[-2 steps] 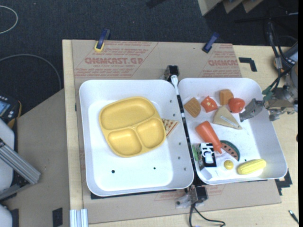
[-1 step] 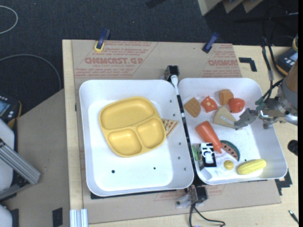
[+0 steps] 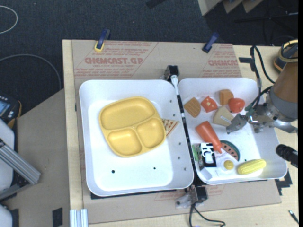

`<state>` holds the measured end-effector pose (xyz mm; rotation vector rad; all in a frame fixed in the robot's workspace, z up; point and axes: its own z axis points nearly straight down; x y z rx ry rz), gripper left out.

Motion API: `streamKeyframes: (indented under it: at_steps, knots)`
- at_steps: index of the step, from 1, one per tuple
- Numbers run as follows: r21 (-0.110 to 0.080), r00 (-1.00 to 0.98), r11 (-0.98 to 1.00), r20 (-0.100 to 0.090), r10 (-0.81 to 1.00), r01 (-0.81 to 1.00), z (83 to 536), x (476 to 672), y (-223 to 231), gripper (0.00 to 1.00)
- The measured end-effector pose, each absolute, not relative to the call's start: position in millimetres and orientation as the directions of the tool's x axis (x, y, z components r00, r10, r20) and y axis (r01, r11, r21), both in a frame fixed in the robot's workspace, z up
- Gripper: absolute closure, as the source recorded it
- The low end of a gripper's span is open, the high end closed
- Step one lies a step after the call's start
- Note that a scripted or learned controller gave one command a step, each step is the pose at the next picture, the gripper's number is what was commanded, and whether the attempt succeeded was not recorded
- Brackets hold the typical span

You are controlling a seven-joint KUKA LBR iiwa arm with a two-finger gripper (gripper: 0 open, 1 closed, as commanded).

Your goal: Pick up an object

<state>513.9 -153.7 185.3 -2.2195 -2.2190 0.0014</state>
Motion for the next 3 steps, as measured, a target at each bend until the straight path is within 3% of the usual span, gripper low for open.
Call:
streamKeyframes:
  at_steps: [2, 3]
  knots:
    - [-0.003, 0.001, -0.001, 0.002, 1.000, 1.000, 89.6, 513.3, -157.6, 0.00]
    - [0.001, 0.002, -0.002, 0.000, 1.000, 1.000, 101.6, 513.7, -158.0, 1.00]
